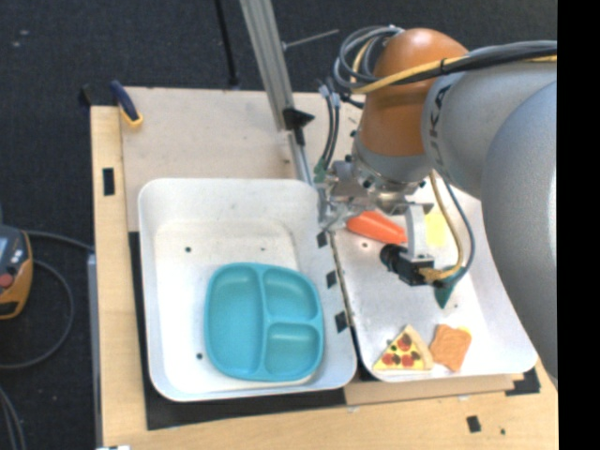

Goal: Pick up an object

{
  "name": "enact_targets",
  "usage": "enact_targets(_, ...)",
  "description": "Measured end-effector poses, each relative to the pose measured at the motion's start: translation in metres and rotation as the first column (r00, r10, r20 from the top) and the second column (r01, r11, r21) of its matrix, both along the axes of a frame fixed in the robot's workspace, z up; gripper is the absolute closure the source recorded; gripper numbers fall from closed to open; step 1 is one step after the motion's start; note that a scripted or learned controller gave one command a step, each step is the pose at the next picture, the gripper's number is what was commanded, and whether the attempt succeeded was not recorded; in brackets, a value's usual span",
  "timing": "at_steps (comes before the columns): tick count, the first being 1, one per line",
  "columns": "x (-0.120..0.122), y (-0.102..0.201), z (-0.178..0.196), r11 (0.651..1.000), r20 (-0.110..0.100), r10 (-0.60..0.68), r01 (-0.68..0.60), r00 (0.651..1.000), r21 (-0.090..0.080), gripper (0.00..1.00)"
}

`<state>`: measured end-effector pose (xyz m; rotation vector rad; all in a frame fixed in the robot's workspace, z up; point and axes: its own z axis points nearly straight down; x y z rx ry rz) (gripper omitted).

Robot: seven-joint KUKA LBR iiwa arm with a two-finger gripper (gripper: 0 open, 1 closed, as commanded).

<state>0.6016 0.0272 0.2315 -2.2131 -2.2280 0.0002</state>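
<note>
Reaching is the step in hand, by my reading: the gripper (361, 216) hangs low over the right bin (497, 331), at that bin's far left corner, just beside the wall it shares with the left bin (155, 251). A carrot (377, 225) lies right under the wrist, nearest of all the things in the right bin, and seems the likely target. Whether the jaws are released or clenched I cannot tell, since the orange wrist and cables hide them; nothing can be seen gripped. Nearer the front edge of the right bin lie a pizza slice (405, 351) and, just beside it, a small orange piece (451, 346). A blue tray (264, 322) rests in the left bin. The next move likely calls for settling squarely over the carrot, closing on it, then lifting straight up clear of the wall.
</note>
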Motion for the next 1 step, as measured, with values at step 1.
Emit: enact_targets(1,0.0083,0.0618,0.0047,1.000,0.003,0.002,-0.002,1.000,0.001,1.00)
